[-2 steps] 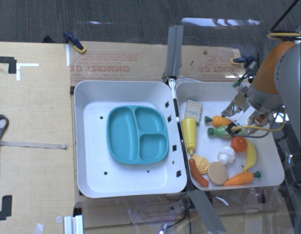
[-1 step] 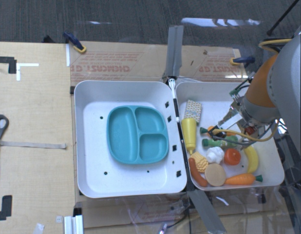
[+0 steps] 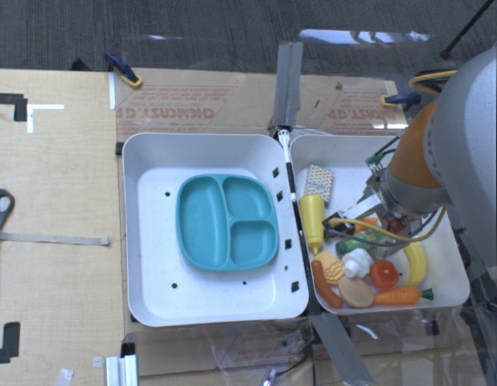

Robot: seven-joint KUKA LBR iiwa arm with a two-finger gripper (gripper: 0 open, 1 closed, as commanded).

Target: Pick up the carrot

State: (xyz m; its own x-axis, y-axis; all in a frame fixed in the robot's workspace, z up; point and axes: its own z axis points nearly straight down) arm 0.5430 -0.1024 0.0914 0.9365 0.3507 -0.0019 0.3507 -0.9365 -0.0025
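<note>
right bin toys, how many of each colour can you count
Clearly visible in the right bin:
Orange: 1, the carrot
Red: 1, the tomato
Yellow: 3, the mustard bottle, the banana, the corn
Beige: 1, the cracker
Total: 6. More pieces sit packed under the gripper, too tangled to tell apart.

1. Left bin [image 3: 144, 296] holds a divided plate [image 3: 228, 222] at its centre.
2. Right bin [image 3: 449, 292] adjoins it, holding the toy food.
3. Carrot [image 3: 398, 297] lies along the near wall, right of the bread slice [image 3: 356, 293].
4. Tomato [image 3: 384, 274] sits just behind the carrot; banana [image 3: 416, 262] lies to its right.
</note>
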